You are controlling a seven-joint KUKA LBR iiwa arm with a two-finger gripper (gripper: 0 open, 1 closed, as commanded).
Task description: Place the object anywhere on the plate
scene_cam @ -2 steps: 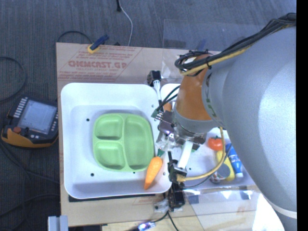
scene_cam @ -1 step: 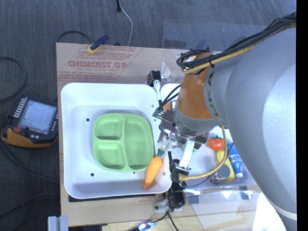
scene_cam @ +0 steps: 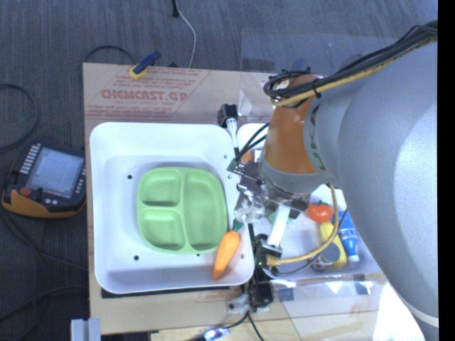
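A green three-compartment plate (scene_cam: 181, 208) lies in the left white bin (scene_cam: 114, 144). An orange toy carrot (scene_cam: 226, 253) is by the plate's near right corner, its tip towards the bin's front wall and its green top up against my gripper (scene_cam: 245, 215). The gripper hangs over the divide between the two bins, right above the carrot's leafy end. The wrist hides whether the carrot sits between the fingers or rests on the bin floor.
The right bin (scene_cam: 313, 251) holds a red tomato-like piece (scene_cam: 321, 212), a blue tube (scene_cam: 347, 236) and a small orange item (scene_cam: 247, 157), mostly under the arm. A teach pendant (scene_cam: 44, 180) lies on the floor at left.
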